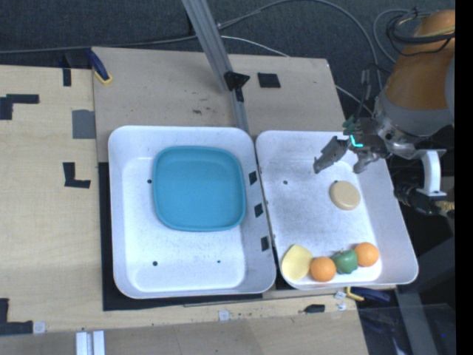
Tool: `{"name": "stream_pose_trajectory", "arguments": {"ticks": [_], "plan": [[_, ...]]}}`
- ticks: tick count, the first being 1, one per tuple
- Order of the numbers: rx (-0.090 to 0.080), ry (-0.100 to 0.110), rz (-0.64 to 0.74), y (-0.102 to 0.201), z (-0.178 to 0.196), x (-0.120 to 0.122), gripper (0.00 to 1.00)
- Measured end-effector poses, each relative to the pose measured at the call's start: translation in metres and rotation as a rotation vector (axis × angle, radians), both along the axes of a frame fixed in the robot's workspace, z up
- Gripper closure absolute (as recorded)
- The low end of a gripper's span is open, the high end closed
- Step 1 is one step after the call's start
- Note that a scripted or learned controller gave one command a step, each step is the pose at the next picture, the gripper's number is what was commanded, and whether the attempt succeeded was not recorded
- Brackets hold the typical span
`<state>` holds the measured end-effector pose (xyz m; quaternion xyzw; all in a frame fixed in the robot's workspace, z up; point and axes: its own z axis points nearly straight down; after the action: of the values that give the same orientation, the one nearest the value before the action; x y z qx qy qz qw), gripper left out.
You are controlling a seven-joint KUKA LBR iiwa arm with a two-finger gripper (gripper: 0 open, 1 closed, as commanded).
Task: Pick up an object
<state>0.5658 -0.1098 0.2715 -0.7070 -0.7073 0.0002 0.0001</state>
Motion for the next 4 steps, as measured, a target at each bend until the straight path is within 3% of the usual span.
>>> {"name": "stream_pose_trajectory", "arguments": {"ticks": [1, 4], "plan": [[0.0, 0.0, 0.0, 0.0, 0.0, 0.0, 0.0], [0.001, 0.005, 0.001, 0.015, -0.153, -0.006, 0.0]]}}
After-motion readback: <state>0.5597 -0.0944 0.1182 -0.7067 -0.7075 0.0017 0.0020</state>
